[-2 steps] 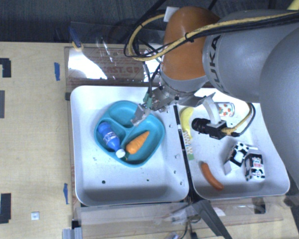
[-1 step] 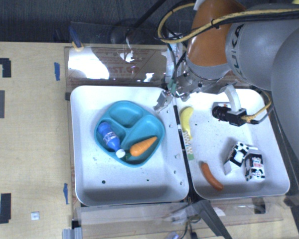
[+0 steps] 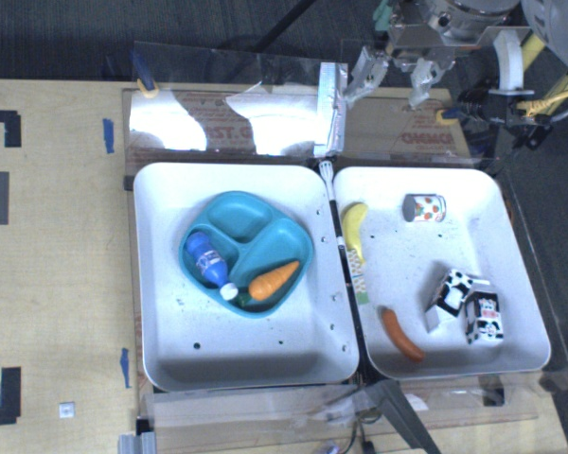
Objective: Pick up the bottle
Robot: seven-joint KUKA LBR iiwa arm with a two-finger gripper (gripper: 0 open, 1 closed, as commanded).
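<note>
Bottle (image 3: pixel 205 259), blue w/ white cap, lies on its side in the left compartment of the teal divided plate (image 3: pixel 265 218), cap end pointing toward the plate's near rim. We note the plate sits roughly mid left bin (image 3: pixel 161 197), so the bottle is well apart from the bin walls. A carrot (image 3: pixel 274 279) lies in the adjoining compartment, near the cap but sep. by the plate's divider as far as we can tell.

Gripper (image 3: pixel 395 72) hangs above the far edge of the right bin (image 3: pixel 511 216), well apart from the bottle and not over the left bin at all. Its two fingers stand spread, nothing between them; we judge it released and unloaded. Approach not yet begun in our judgement: task at an early stage.

Right bin contents, for the record: banana (image 3: pixel 354 227) against the left wall, small can (image 3: pixel 424 208) toward the far side, sausage (image 3: pixel 400 334) near the front, black-and-white cow-pattern carton (image 3: pixel 469 305) at right. None bear on the pick.

Assessment: bottle being on its side in a shallow, curved compartment means the raised rim and divider prob. limit finger room. We judge a grasp across the body, fingers straddling its short axis, as the likelier option. Risks: round body rolling off the fingers, a finger tip catching the plate rim and shifting the plate, or clipping the carrot.
</note>
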